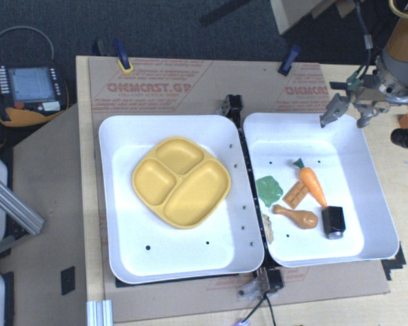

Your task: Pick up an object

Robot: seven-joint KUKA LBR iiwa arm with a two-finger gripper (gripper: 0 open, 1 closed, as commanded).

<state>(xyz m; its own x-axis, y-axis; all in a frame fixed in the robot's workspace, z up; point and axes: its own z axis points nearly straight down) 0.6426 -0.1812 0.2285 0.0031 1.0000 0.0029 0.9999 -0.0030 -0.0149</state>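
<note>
The claw (349,113) hangs above the far right corner of the right bin (374,182), its two fingers (332,112) spread apart with nothing between them, well apart from the things lying lower in that bin. There, a toy carrot (311,183) with a green top lies at a slant, its tip pointing toward the near right. Just to its left rests a small brown block (296,195), touching or nearly touching the carrot, and left of that sits a green leafy piece (268,189) close to the bin's left wall. Below the brown block lies a tan drumstick (296,216), thin end pointing left. A small black box (334,221) stands just right of the drumstick's thick end and just below the carrot's tip. The left bin (122,236) holds a yellow divided plate (181,180) with three compartments, turned at an angle and sitting a little toward the far side of the bin. Both bins rest side by side on a brown board (190,80) laid over the worktop (387,277), with a blue clamp (122,54) at the board's far edge.
</note>
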